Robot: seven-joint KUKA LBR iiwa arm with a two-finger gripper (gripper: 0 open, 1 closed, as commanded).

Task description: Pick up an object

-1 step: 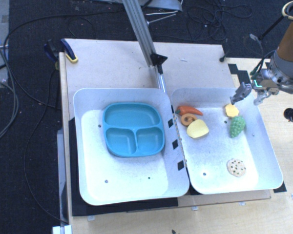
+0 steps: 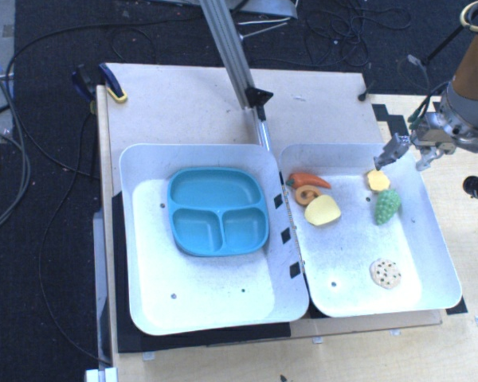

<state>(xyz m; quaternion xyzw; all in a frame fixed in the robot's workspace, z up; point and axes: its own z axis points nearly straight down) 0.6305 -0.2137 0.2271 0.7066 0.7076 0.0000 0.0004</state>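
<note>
The right bin [image 2: 430,237] holds several toy foods. An orange carrot-like piece [image 2: 308,182] and a small ring-shaped piece [image 2: 306,195] lie at its upper left, with a yellow pear-like fruit [image 2: 323,211] just below them. A small yellow piece [image 2: 378,181] sits near the bin's upper right, a green grape bunch [image 2: 387,205] under it, and a chocolate chip cookie [image 2: 385,274] lower down. My gripper [image 2: 410,156] hovers above the bin's upper right rim, just up and right of the small yellow piece. Its two fingers stand apart with nothing between them.
The left bin [image 2: 143,293] carries a blue three-compartment tray [image 2: 219,212]. A slanted metal pole [image 2: 231,42] runs down to the bins' shared back edge. Cables lie on the dark floor around the bench.
</note>
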